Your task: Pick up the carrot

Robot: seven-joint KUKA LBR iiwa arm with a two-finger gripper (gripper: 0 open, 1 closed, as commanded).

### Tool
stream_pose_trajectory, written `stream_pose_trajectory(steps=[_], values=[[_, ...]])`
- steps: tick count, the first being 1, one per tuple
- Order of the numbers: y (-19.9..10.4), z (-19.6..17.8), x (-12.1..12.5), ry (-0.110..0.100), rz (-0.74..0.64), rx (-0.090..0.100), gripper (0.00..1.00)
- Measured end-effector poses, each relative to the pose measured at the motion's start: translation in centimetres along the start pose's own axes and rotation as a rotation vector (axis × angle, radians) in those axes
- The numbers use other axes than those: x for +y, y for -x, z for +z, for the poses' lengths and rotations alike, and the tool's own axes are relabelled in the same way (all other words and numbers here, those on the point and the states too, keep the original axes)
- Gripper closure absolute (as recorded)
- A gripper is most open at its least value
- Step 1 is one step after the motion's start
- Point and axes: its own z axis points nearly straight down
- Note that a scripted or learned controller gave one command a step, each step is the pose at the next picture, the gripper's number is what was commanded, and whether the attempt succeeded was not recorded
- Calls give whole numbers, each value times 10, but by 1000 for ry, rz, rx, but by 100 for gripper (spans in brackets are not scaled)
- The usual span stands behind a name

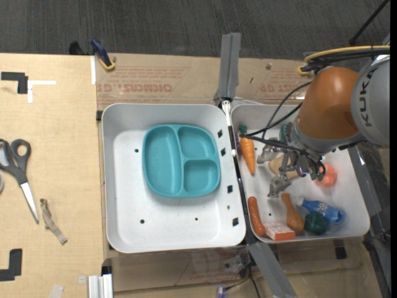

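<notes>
The gripper (280, 182) hangs low in the right bin (355, 185), fingers slightly parted around nothing, with bare white floor just beneath. 1 carrot (247, 155) lies apart to their left, beside the wall between the 2 bins. 1 teal plate (182, 160) sits in the left bin (121, 185).

The grey arm's orange band (327, 107) hid part of the right white bin (353, 228), and the gripper's fingers were indistinct.
</notes>
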Motion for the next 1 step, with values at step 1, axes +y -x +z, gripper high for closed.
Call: stream_pose_trajectory(steps=[1], values=[[76,-39,-6,0,-186,-4,0]])
